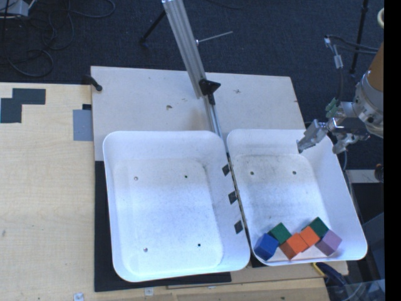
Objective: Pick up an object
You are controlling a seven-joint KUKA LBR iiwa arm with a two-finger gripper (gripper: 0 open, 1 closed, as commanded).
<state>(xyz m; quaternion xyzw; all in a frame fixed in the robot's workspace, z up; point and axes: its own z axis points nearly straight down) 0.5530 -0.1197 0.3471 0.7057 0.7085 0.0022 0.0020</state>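
Five small blocks sit clustered in the near corner of the right bin (pixel 326 168), hard against its front wall. Reading across: blue block (pixel 266 246) at the left end, dark green block (pixel 280 232) just behind it, orange block (pixel 297 242) in the middle, a second green block (pixel 319 227) behind and to the right, purple block (pixel 328 242) at the right end. They touch or nearly touch one another in a loose row that runs roughly along the bin's front rim. No one block stands clear of the rest.

The left bin (pixel 125 168) lies beside it, the two sharing a central divide.

The gripper (pixel 321 137) hangs over the far right rim of the right bin, at the opposite end of that bin from the cluster. Nothing is between the fingers (pixel 307 140); it carries no load. The two fingers look spread apart, though at this size and angle the gap is hard to read, so take that as likely, not certain.

The relation that matters: the blocks lie well apart from the gripper, toward the camera along the bin's length, and a little toward the bin's centre for the blue and orange ones. Purple and the second green sit most nearly in line below the gripper's present spot.

Judgement: the reach has not yet begun its descent. With the blocks packed so close, fingers coming down beside one are likely to foul a neighbour; an end block, purple or blue, offers the freer side.
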